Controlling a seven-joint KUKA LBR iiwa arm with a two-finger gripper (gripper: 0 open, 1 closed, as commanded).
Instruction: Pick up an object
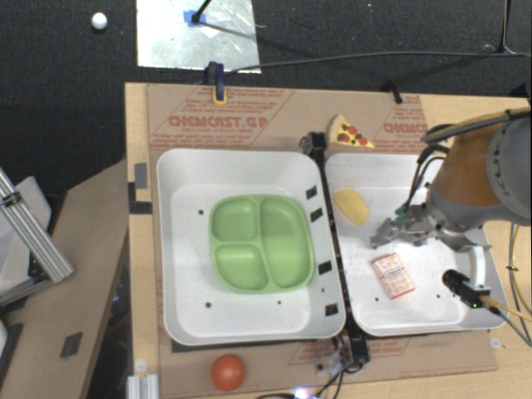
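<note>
The arm [474, 177] hangs low over the right bin [432, 316], so its hand [391, 233], whose state I cannot tell, may slide off the yellow lump [352, 206] or miss the flat pink packet [392, 275], its tips lost in grey blur.

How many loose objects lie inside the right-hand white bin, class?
2. A yellow, lemon-like piece lies near the bin's upper left, and a pinkish-red packet lies lower down towards the middle. The arm and gripper cover part of the bin, so another could be hidden.
</note>
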